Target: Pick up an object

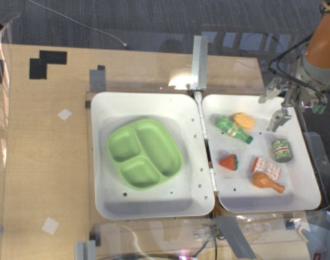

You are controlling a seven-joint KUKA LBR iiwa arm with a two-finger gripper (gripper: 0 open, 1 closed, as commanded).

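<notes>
The right bin (305,199) holds several small items. A green bottle (233,129) lies beside a yellow piece (244,121) toward the back. A red strawberry (228,162) sits near the bin's left wall. A green can (282,150), a red and white box (267,168) and an orange drumstick (265,182) lie on the right side. My gripper (274,108) hangs over the bin's back right corner, behind the can and right of the yellow piece. It is open, with nothing between its fingers.
The left bin (100,199) holds a green divided plate (145,153). A metal divider (199,69) stands behind the seam between the bins. The arm's orange band (322,47) and its cables are at the upper right.
</notes>
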